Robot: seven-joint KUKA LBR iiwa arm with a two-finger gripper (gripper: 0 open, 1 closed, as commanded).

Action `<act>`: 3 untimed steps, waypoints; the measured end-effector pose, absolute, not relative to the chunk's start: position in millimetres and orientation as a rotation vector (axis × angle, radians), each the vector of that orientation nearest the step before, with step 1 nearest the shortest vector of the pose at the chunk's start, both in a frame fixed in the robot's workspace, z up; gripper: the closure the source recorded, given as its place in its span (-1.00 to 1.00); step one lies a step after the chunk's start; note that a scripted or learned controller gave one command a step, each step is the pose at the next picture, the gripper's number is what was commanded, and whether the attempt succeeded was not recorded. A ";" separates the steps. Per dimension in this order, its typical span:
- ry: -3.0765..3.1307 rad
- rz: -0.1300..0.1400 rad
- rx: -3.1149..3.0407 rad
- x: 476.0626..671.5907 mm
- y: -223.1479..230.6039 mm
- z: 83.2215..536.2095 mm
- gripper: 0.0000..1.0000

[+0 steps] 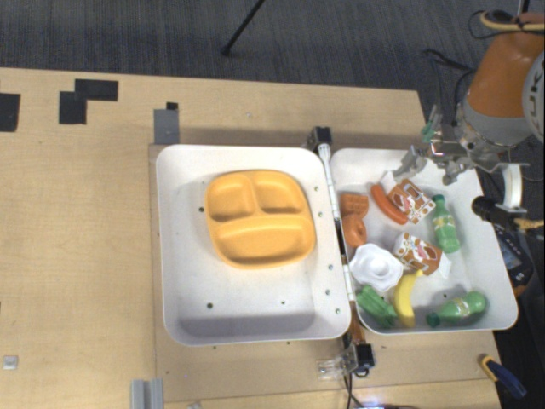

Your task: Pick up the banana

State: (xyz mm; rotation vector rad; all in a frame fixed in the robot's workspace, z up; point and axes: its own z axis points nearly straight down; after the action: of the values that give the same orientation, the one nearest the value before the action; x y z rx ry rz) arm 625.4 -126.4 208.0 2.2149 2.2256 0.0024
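While poised over the right bin's far corner, jaws too tangled in metalwork to read as spread or pressed together. Banana well apart from them, down at the near wall, standing on end between green pepper and green bottle. Crowded between: white cup, snack packets, sausage, second green bottle. Orange divided plate alone in left bin on worktop. Arm cut off at right edge.
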 end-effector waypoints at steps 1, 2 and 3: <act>2.231 0.000 2.213 552.2 -118.1 147.2 -1.00; 2.598 0.002 1.766 494.8 -84.6 134.8 -1.00; 2.806 0.001 1.408 487.5 -91.0 88.6 -1.00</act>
State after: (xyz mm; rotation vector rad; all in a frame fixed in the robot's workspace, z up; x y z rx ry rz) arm 487.5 -91.0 88.6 1.4077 2.8062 0.0015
